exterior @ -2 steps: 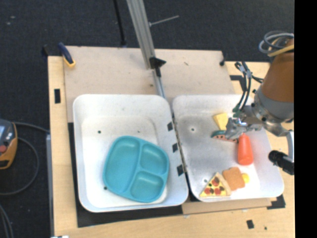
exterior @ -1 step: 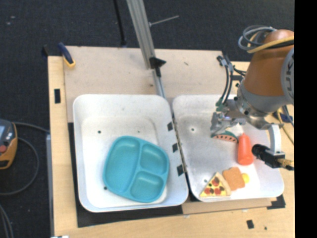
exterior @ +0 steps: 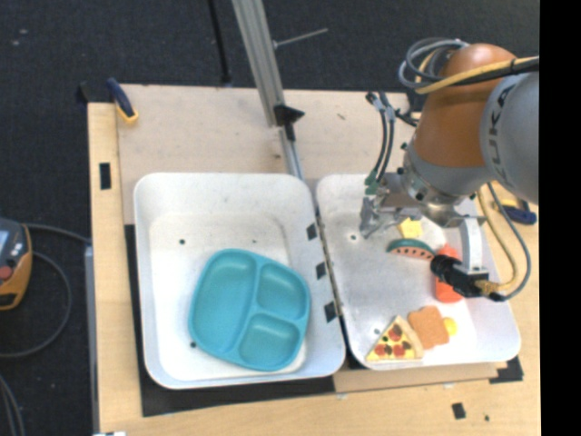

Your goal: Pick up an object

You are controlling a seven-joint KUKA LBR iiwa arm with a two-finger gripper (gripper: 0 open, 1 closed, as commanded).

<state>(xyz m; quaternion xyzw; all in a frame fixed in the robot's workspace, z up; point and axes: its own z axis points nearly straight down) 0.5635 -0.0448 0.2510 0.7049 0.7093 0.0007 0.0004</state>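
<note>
My gripper (exterior: 370, 218) hangs over the upper left part of the right bin (exterior: 363, 280), above bare bin floor. Just to its right lie a yellow piece (exterior: 413, 228) and a watermelon slice (exterior: 410, 248), close to the gripper but apart from it. Further toward the front right sit an orange toy (exterior: 446, 291), a toast-like brown piece (exterior: 428, 325) and a pizza slice (exterior: 396, 343). The arm's orange band and wrist hide the bin's back right corner.
The left bin (exterior: 172, 207) holds a blue divided plate (exterior: 250, 309) at its front. A slanted aluminium post (exterior: 263, 62) rises behind the bins. Cables (exterior: 504, 262) loop down beside the right bin's right edge.
</note>
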